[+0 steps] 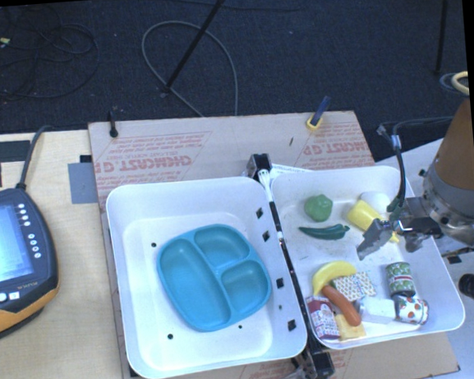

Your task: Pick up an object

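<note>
Bins sat side by side on the cardboard-covered bench (217, 149) when I checked the feed. My left bin (134, 235) held a blue divided tray (214, 275), lying flat near its middle. My right bin (445, 306) held all the loose things. A green round object (319, 208) lay toward the far side, with a dark green pepper-shaped piece (326, 231) just in front of it. A yellow cup (363, 214) lay tipped beside them. Nearer the front I saw a banana (333, 273), an orange sausage-like piece (343, 304) crossing a patterned packet (359, 284), a small dark red packet (322, 317), a green-banded can (400, 278) and a red and white item (410, 310) just below it.

I saw the arm (457, 165) reaching in from the right, with the gripper (387, 234) low over the right bin, between the yellow cup and the green-banded can. Its dark fingers (372, 241) looked spread a little, and I saw nothing between them, though the view was too coarse for me to be sure how wide they stood. None of the objects was lifted; each rested on the bin floor. A handheld controller (8, 254) with a lit screen lay on the bench at far left.
</note>
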